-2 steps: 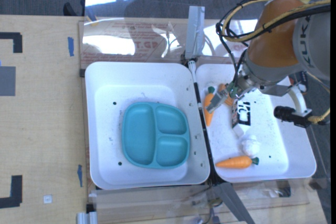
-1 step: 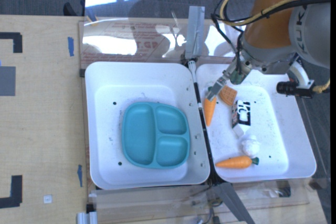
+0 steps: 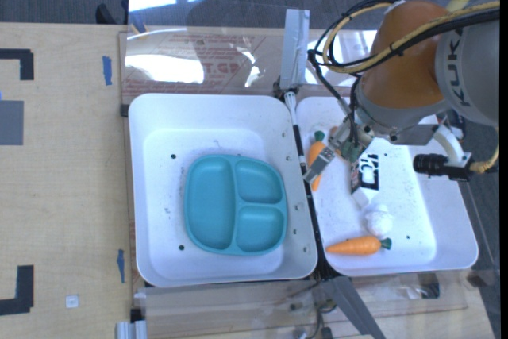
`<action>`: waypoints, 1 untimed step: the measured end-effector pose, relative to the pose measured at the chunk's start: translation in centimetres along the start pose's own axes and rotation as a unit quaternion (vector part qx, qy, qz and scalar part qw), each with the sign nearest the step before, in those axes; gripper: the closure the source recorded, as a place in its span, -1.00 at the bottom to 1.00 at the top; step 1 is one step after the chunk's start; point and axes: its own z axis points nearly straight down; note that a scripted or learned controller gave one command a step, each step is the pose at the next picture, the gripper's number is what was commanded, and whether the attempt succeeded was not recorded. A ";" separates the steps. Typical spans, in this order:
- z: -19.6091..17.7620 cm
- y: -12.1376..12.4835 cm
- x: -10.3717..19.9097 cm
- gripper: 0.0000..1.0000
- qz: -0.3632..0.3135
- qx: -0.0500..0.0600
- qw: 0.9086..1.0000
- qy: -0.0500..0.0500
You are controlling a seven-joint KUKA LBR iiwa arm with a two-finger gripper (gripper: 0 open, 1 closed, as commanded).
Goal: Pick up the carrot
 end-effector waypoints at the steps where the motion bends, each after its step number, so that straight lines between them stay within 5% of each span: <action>1: 0.0 -2.6 -3.4 -1.00 -0.117 -0.001 0.993 -0.002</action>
